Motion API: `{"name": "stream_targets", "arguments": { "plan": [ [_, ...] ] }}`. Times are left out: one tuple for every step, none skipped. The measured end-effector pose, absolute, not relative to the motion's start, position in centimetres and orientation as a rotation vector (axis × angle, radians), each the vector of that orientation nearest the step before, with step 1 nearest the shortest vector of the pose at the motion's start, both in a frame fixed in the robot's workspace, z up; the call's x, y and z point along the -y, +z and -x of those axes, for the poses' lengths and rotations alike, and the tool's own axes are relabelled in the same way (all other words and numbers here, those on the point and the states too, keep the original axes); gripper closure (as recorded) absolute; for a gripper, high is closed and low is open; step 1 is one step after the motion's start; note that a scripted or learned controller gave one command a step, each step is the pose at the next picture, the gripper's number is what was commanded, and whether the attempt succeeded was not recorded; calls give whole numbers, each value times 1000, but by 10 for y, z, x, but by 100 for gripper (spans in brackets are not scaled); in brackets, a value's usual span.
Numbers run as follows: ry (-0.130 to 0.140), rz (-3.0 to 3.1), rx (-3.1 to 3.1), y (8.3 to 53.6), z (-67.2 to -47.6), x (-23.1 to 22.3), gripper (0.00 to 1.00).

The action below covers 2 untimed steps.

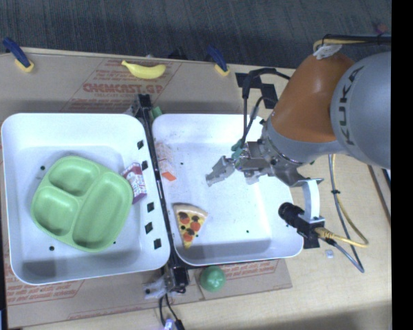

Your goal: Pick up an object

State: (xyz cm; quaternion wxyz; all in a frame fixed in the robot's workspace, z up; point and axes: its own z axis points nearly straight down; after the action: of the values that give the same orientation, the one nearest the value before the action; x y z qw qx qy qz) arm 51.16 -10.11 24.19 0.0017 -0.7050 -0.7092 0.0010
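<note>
My gripper hangs over the middle of the right bin, pointing left, with the grey and orange arm behind it. I see nothing held in it. A toy pizza slice lies on the bin floor below and to the left of the gripper, near the divider. Left of the gripper, a small orange piece rests by the bin's left wall. In the left bin sit a green divided plate and a red and white packet at its right side.
A yellow banana lies on the cardboard behind the bins. A green ball sits in front of the right bin. Blue clamps hold the cardboard's back edge. Cables trail right of the arm.
</note>
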Motion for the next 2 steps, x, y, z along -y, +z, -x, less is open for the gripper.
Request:
{"name": "stream_targets", "arguments": {
  "plan": [
    [3,2212,2226,242,-512,101,0],
    [3,2212,2226,242,-512,101,0]
  ]
}}
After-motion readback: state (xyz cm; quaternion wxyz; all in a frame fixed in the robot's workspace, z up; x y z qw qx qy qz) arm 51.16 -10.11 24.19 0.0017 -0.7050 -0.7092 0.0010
